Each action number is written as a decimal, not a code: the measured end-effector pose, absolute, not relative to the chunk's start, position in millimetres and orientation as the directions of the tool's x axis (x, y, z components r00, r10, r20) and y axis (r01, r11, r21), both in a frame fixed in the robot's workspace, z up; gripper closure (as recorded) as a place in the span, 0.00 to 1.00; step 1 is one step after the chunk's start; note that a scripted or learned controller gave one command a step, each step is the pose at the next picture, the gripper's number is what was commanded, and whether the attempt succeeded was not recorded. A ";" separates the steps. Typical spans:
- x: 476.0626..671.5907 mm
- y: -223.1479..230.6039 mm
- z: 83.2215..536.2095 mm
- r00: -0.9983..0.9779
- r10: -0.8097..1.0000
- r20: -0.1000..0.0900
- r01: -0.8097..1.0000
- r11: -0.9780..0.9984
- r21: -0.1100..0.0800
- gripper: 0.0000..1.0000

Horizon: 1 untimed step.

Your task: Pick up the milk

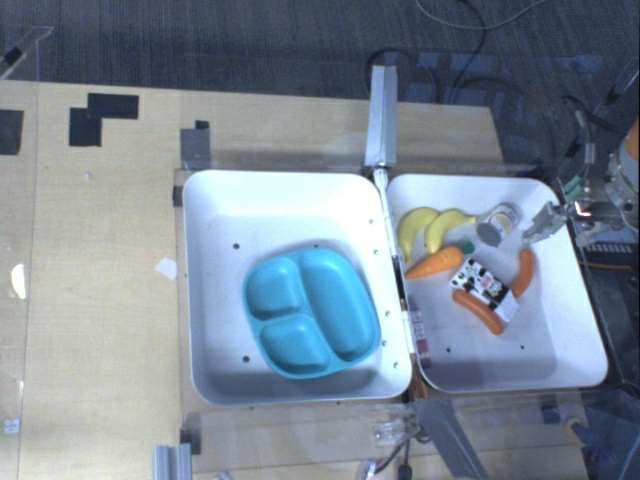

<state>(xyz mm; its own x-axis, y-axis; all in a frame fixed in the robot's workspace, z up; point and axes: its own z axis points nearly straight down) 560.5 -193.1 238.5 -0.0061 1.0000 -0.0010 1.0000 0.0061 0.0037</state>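
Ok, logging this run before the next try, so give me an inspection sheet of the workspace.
Surface: wooden bench bearing two white bins.
Job's things: milk carton lying in the right bin, among the food.
Clutter: bananas, carrot, two sausages, small tin; blue divided plate in the left bin.
Grippers: gripper over the right bin's far right corner, apart from the milk carton.
Cables: thin cable on the floor.
Surroundings: dark carpet.

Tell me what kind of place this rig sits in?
Likely a robotics lab: two white bins clamped on a wooden bench, toy food like the carrot, loose cable on carpet.
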 end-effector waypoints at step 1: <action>537.7 -156.8 134.4 0.211 0.978 0.000 0.978 -0.211 0.003 0.00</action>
<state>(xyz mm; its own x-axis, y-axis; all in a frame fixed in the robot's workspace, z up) 537.7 -156.8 134.4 0.2106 0.9776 0.0003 0.9776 -0.2106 0.0034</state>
